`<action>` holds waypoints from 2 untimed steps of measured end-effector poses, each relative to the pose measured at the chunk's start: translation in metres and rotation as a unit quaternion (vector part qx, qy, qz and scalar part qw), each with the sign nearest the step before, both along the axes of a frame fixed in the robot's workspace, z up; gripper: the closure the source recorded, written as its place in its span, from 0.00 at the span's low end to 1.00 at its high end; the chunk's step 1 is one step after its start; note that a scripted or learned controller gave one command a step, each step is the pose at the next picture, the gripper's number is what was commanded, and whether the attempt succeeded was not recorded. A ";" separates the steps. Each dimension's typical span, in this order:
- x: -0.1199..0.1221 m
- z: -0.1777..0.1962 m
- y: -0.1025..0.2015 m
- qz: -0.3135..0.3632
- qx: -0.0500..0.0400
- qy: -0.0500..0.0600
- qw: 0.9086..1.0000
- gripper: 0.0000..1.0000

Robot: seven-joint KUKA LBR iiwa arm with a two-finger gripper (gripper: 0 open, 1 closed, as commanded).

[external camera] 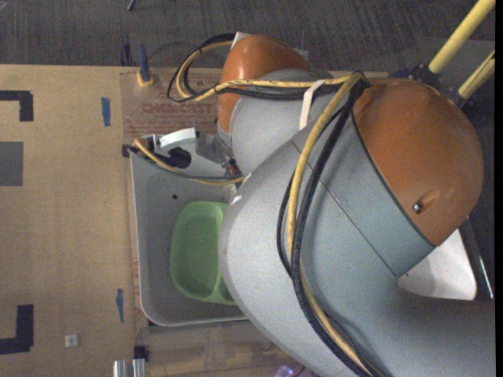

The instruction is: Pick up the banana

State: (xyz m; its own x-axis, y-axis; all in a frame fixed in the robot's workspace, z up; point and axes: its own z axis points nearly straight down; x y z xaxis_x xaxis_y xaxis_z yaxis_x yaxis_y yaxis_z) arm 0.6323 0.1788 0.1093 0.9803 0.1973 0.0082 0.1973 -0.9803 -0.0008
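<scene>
Grey arm (346, 242) over white bin (153, 210) with green bowl (196, 250).

— What colours do you have on the arm?

— I see the big grey robot arm (346, 289) with glossy orange domed caps on its joints, and yellow and black cables (302, 210) running along it.

— And under it?

— I see a shallow white plastic bin (153, 234) holding a pale green rounded plastic bowl (196, 250). The tan, cardboard-coloured counter (63, 210) carries black corner marks, a grey square patch and short strips of blue tape (106, 112). Faint reddish print runs along its edge.

— Anything behind?

— I see dark grey carpet (78, 14) and slanted yellow poles (468, 26).
</scene>
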 end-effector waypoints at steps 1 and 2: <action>-0.003 0.131 0.045 0.000 -0.001 0.003 1.000 1.00; -0.002 0.141 0.044 -0.001 -0.001 0.002 1.000 1.00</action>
State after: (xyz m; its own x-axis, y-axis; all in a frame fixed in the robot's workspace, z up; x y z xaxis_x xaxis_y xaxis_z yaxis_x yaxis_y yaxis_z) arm 0.6300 0.2228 0.2504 0.9809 0.1946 0.0033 0.1946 -0.9809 0.0000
